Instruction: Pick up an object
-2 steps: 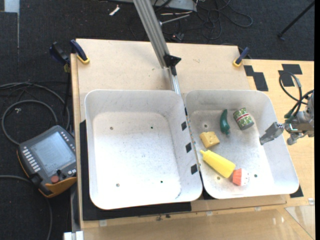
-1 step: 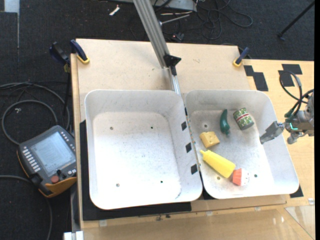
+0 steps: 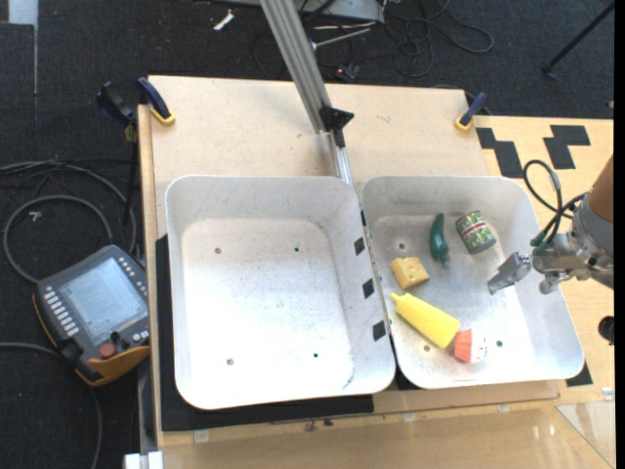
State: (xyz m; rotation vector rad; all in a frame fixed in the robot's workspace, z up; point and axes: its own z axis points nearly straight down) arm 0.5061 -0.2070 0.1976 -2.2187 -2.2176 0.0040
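Objects, five in all, are lying in the right bin (image 3: 562, 355): one can (image 3: 476, 232), one green pepper (image 3: 439, 238), one cheese wedge (image 3: 409, 273), one yellow bottle (image 3: 427, 319), one red-and-white piece (image 3: 471, 346). Gripper (image 3: 508, 273) is hanging near that bin's right edge, holding nothing. Left bin (image 3: 186, 291) is offering open room.

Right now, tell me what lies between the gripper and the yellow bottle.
In the camera view, bare white floor of the right bin separates the gripper from the yellow bottle.
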